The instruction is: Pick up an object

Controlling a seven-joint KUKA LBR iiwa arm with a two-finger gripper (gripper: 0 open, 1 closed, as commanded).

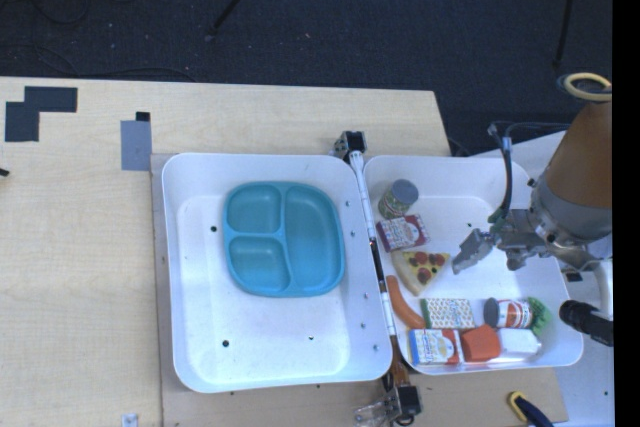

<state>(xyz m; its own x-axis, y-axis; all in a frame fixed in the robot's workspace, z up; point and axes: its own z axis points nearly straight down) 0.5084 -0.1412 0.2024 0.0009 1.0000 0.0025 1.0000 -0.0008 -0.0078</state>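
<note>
The tabletop (80, 245) carried two white bins side by side. The left bin (200, 355) held a blue tray (283, 238) with three compartments, all bare, lying flat towards the bin's upper half.

The right bin (470, 175) held the clutter, packed along its left and lower parts. Going rightward: an orange carrot (403, 303) lay slantwise against the left wall; above it stood a small can (398, 198), with a dark red packet (402, 233) just below the can and a pizza slice (421, 267) just below that. Along the bottom lay a blue-and-white carton (434, 347), a speckled box (448, 313) above it, an orange block (481, 344), and a small bottle (513, 314) on its side, with something green at its right end.

The gripper (470, 255) hung over the bare middle of the right bin, just right of the pizza slice and above the speckled box, touching none of them. Whether it was spread or closed could not be told at this angle; nothing was seen between its tips.

No object was yet singled out, but the pizza slice lay nearest. It was probably a light, stiff plastic toy, flat and low, so it would want a pinch across its narrow width, with the tips reaching the bin floor. The can would likely be slippery and apt to roll if tipped; the speckled box offered flat, parallel sides and looked the easier hold.
</note>
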